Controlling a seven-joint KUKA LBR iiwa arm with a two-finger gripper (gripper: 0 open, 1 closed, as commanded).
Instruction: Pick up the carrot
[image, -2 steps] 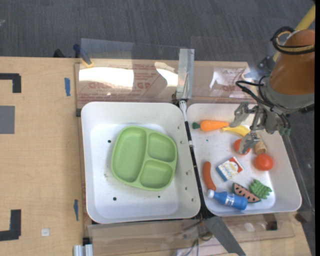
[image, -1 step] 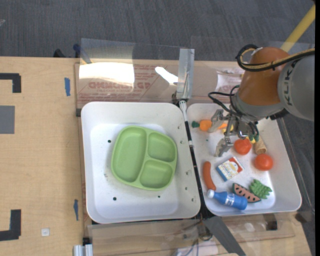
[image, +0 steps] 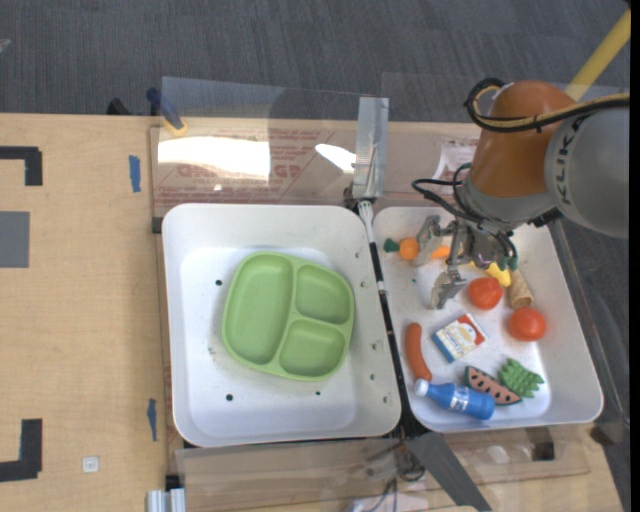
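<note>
**A:** Camera view first: where is the carrot (image: 407, 247)?

**B:** In the right bin (image: 575, 345), at its far left corner, close to the wall shared with the left bin (image: 190, 330). It is a small orange piece with a bit of green at one end, lying on the bin floor.

**A:** And the pincer (image: 447, 280)?

**B:** It hangs over the far part of the right bin, just right of the carrot and apart from it. The arm (image: 520, 135) comes in from the right, its orange band over the bin's far edge. I cannot tell whether the pincer is released or clenched; the metal parts blur together. Nothing shows between them.

**A:** What else lies there?

**B:** A red tomato (image: 485, 292) just right of the pincer, a second tomato (image: 527, 323) further right, and a yellowish piece (image: 499, 270) and a tan cone-like piece (image: 519, 291) between them. Nearer lie a sausage (image: 414, 349), a small carton (image: 460, 337), a blue bottle (image: 458, 399), a watermelon slice (image: 493, 387) and a green leafy item (image: 522, 377).

**A:** The left bin?

**B:** It holds a green divided plate (image: 262, 300), near its middle. Both bins sit on the bench (image: 70, 300).
</note>
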